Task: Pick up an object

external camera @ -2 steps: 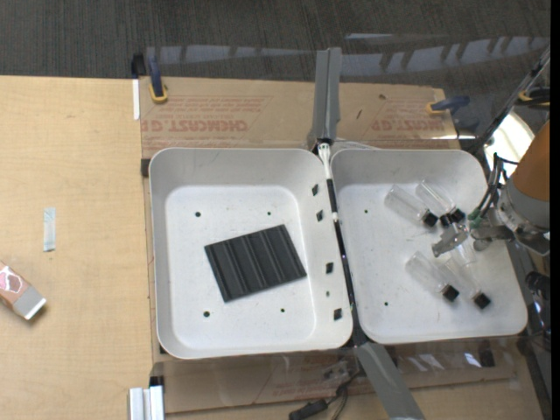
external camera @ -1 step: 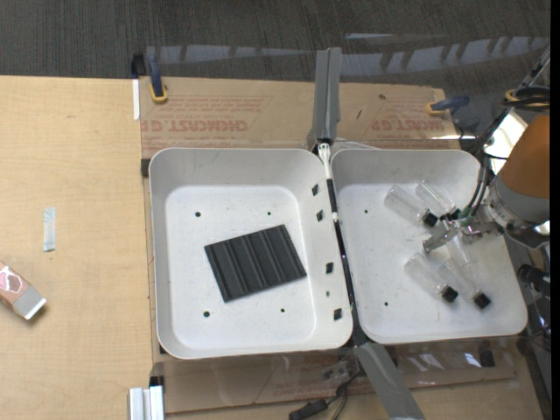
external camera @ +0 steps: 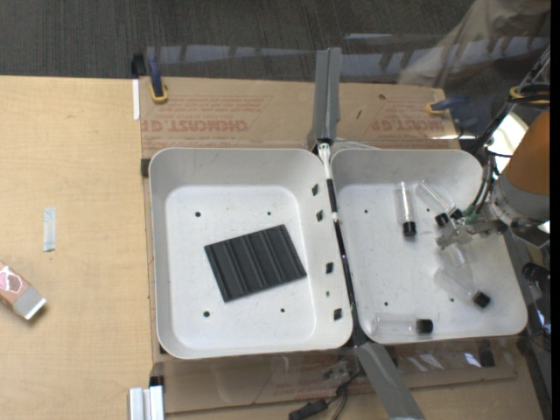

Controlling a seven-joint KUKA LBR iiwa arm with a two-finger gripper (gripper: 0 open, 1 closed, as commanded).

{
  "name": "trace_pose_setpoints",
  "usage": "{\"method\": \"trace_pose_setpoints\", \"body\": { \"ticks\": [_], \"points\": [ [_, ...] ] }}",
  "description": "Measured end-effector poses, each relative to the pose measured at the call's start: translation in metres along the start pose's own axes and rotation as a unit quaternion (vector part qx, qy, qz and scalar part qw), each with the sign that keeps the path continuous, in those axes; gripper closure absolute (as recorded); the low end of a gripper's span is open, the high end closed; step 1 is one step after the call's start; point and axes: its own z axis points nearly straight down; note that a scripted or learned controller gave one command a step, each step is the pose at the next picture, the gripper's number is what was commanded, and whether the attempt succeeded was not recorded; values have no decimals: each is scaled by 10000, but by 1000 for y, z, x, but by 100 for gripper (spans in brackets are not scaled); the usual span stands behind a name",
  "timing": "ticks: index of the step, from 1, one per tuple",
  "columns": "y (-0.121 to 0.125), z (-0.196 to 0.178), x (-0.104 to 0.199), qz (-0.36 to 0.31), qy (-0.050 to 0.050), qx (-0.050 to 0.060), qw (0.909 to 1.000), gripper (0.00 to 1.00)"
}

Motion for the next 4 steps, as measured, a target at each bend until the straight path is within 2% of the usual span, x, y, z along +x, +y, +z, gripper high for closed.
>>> {"method": "trace_pose_setpoints", "body": {
  "ticks": [1, 3, 4],
  "points": [
    [46, -106, 94, 354, -19, 2, 9994, 100],
    [47, -119, 93, 344, -24, 33, 9994, 100],
    [108, -99, 111, 124, -26, 4, 9999, 100]
  ]
}}
